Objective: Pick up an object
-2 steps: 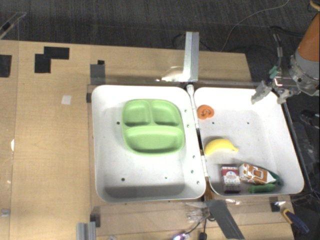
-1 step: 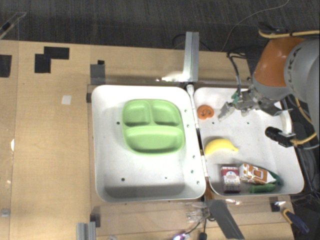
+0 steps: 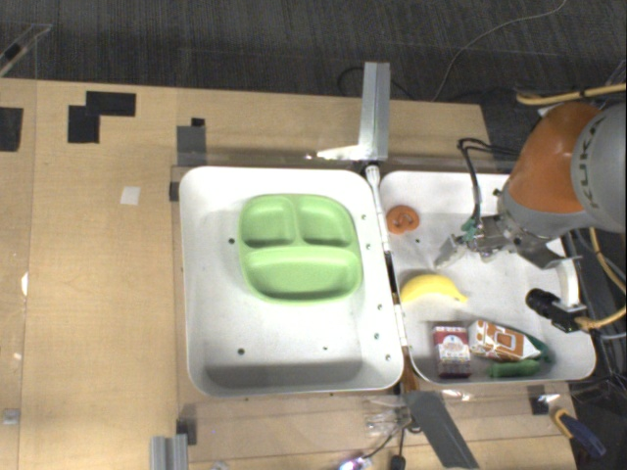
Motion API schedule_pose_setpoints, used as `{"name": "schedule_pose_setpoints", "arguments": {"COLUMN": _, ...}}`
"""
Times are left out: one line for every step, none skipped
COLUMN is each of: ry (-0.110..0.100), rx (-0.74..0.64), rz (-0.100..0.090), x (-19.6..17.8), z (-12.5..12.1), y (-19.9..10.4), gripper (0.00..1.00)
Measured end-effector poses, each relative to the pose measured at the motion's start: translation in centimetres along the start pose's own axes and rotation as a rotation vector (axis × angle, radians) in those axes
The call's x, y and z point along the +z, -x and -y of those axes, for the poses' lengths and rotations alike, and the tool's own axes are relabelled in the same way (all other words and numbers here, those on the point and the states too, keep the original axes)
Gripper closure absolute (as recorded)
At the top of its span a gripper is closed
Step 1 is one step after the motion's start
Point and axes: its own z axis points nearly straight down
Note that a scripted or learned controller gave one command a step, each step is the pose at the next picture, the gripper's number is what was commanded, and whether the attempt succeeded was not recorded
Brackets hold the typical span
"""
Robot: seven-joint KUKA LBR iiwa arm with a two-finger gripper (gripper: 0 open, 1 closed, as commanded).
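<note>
Pincer (image 3: pixel 460 246) hangs low in the right bin (image 3: pixel 578 365), in its upper middle part, pointing left from the wrist. I cannot tell how its tips stand; that part is small, dark and a little blurred, and I see no object caught in it. So I judge that the pick is in the approach step, with nothing taken so far.

Just below and left of the pincer lies a yellow fruit (image 3: pixel 432 290), maybe a lemon or a banana, I am not sure. It is the nearest candidate. Up and left, near the wall between the bins, is a small orange disc (image 3: pixel 402 219). Along the front wall of the right bin I see a dark red box (image 3: pixel 451 350), a white and orange packet (image 3: pixel 500 341) beside it, and something green (image 3: pixel 514 367) just under the packet.

For the next move I would bring the pincer down and left over the yellow fruit, with the tips on both sides of it, then close and lift. The fruit is round, so I think it may roll away.

The left bin (image 3: pixel 211 262) holds a green tray (image 3: pixel 299 246) with compartments, well apart from the pincer. The arm (image 3: pixel 558 169) is cut off at the right side, and it covers the right part of its bin. The print on the packet is too small to read.
</note>
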Motion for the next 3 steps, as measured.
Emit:
{"name": "schedule_pose_setpoints", "arguments": {"ry": 0.019, "rx": -0.005, "rz": 0.006, "x": 1.1, "z": 6.4, "y": -4.1, "gripper": 0.0}}
{"name": "schedule_pose_setpoints", "arguments": {"ry": 0.002, "rx": -0.241, "rz": 0.001, "x": -4.1, "z": -0.9, "y": -0.2, "gripper": 0.0}}
{"name": "schedule_pose_setpoints", "arguments": {"ry": 0.001, "rx": -0.2, "rz": 0.002, "x": -2.1, "z": 6.1, "y": 7.0, "gripper": 0.0}}
